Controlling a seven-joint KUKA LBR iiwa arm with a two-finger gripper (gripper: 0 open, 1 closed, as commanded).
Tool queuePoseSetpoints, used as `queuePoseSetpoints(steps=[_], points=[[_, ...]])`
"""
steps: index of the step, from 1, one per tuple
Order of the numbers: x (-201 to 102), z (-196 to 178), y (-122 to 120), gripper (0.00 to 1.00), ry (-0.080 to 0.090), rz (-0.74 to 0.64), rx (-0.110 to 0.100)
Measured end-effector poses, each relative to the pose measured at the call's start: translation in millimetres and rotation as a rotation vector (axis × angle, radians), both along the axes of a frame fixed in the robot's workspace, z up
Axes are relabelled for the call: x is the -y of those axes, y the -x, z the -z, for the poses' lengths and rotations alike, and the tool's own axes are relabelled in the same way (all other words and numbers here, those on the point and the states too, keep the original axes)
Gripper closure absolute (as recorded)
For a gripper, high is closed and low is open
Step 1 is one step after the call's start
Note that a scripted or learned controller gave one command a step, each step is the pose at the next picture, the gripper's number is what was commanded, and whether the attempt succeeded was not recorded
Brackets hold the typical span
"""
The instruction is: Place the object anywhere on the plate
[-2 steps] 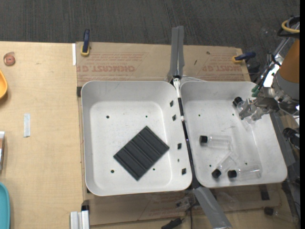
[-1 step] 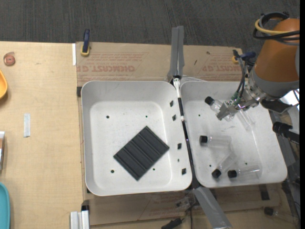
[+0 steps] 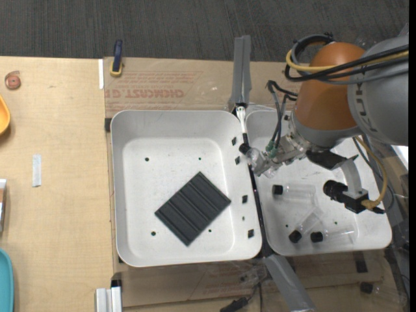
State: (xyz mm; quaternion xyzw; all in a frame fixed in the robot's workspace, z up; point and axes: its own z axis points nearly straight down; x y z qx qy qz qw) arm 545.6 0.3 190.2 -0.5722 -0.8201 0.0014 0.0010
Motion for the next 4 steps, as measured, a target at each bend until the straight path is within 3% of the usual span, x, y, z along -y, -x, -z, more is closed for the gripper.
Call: queuePoseSetpoints(steps=[1,2,3,4], points=[[-42.7,36.0,5.2,1.0,0.026,0.062,0.023],[-69.1,-46.0,29.3,1.0,0.001,-0.051,0.002],[-50.5,-31.1,47.7,1.0,0.0,-0.151,0.001],[-38.6,-114.8,-14.8,1.0,-0.001,-0.569,0.002]])
